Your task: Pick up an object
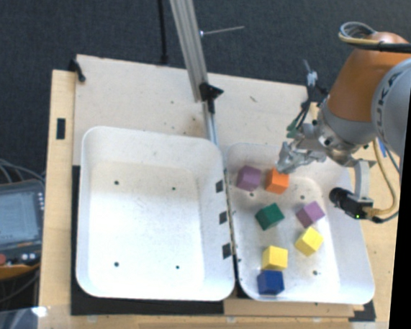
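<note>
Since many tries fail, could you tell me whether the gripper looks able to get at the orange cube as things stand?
Probably yes: the gripper hangs just above the orange cube, with nothing lying on top of it. The purple cube sits close on the cube's left, which may crowd a grasp.

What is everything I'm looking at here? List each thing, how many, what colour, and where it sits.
Bins: 2, white, side by side on the bench; left bin, right bin.
Purple cubes: 2, in the right bin; one at its far left, one mid-right.
Orange cube: 1, right bin, far side, beside the gripper.
Green cube: 1, right bin, centre.
Yellow cubes: 2, right bin; and.
Blue cube: 1, right bin, near edge.
Metal post: 1, silver, behind the bins.
Handheld control panel: 1, grey, far left, off the bench.
Arm: 1, grey and orange, reaching from the right.
Gripper: 1, above the orange cube.
</note>
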{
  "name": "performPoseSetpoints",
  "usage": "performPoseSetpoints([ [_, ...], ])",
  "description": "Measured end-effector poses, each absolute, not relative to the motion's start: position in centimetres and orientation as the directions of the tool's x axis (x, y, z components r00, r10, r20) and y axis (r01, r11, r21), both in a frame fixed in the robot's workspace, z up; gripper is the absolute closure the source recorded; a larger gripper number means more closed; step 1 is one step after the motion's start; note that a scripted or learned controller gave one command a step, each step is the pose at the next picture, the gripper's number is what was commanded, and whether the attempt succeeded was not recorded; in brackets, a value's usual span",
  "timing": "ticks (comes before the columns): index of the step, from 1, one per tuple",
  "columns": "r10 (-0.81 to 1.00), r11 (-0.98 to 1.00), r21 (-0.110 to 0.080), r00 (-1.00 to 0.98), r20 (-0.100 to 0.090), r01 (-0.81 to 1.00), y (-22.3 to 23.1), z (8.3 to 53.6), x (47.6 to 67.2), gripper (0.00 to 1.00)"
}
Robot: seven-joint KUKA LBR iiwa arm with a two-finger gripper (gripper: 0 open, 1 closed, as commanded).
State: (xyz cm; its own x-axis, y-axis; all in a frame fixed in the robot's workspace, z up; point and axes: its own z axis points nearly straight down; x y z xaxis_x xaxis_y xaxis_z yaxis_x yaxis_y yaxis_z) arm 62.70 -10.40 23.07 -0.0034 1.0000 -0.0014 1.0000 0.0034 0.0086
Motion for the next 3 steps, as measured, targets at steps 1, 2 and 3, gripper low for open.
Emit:
performPoseSetpoints([
  [1,1.0,0.0,-0.002,0.0,-0.002,1.0,-10.6,20.4,62.7,1.0],
  [2,1.0,0.008,0.001,-0.008,0.002,1.0,-5.1,22.2,62.1,1.0],
  [3,1.0,0.008,0.003,-0.008,0.002,1.0,0.5,23.6,61.9,1.0],
])
